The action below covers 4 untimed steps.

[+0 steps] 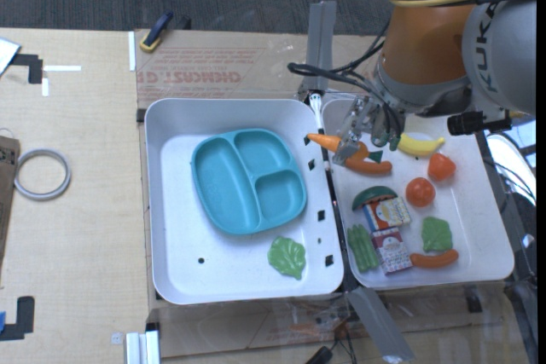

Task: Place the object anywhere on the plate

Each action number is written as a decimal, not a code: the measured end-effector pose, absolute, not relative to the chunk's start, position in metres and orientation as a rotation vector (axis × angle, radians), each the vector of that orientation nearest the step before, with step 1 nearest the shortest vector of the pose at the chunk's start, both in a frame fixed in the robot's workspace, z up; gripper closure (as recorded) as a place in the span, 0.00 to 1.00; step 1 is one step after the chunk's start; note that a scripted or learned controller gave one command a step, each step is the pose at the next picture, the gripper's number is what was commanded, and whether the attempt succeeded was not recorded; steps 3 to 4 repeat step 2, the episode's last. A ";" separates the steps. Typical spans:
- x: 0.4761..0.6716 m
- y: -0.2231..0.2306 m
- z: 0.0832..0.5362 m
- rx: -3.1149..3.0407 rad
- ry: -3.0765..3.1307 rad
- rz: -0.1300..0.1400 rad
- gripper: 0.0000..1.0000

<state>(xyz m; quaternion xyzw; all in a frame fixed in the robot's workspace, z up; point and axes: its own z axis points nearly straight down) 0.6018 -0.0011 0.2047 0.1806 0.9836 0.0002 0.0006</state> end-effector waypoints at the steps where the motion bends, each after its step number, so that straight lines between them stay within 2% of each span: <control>1: 0.625 0.071 0.192 0.550 3.091 0.001 1.00; 2: 0.626 0.071 0.192 0.551 3.090 0.001 0.00; 4: 0.626 0.071 0.192 0.551 3.090 0.001 0.00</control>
